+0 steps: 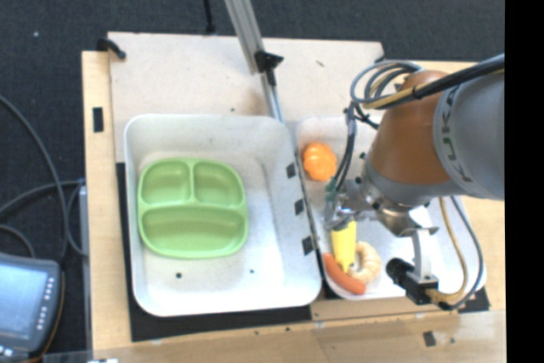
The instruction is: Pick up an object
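Two shallow white bins sit side by side. The left bin (280, 183) holds one green plastic plate with three sections (193, 208). The right bin (316, 132) holds one round orange fruit (319, 161), one yellow banana-shaped toy (343, 246), one pale shrimp-like toy (367, 261) and one orange carrot-shaped toy (343, 278). The grey gripper (340, 215) sits right over the yellow toy, and I cannot tell how its jaws stand.

Single fixed camera above the surface (212, 76), looking down at a slant — mid distance, both white bins framed: left bin (153, 285), right bin (316, 132). Arm (442, 140) enters from frame right — dark floor around.
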Tool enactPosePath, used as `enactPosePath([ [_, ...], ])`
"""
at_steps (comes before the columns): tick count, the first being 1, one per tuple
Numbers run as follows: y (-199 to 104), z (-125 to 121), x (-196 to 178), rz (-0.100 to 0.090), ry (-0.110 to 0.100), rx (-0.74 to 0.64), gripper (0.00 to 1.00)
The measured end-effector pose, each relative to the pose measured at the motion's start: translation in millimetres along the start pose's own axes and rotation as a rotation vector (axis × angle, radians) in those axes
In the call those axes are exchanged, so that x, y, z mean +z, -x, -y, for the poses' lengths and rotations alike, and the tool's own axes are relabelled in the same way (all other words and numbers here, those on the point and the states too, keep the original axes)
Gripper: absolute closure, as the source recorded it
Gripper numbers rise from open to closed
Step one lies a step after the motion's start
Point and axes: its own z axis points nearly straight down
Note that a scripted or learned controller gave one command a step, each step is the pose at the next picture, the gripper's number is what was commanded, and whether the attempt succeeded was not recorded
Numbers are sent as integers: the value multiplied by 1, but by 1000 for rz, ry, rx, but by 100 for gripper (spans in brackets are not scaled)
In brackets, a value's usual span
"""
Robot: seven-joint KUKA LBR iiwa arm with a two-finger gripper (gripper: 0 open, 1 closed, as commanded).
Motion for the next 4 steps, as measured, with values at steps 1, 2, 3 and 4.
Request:
enactPosePath([
  [1, 13, 0, 0, -2, 1, -6, 100],
  [2, 5, 0, 0, -4, 2, -11, 100],
  [3, -38, 0, 0, -5, 2, -15, 100],
  [4, 27, -37, 0, -1, 2, -4, 100],
])
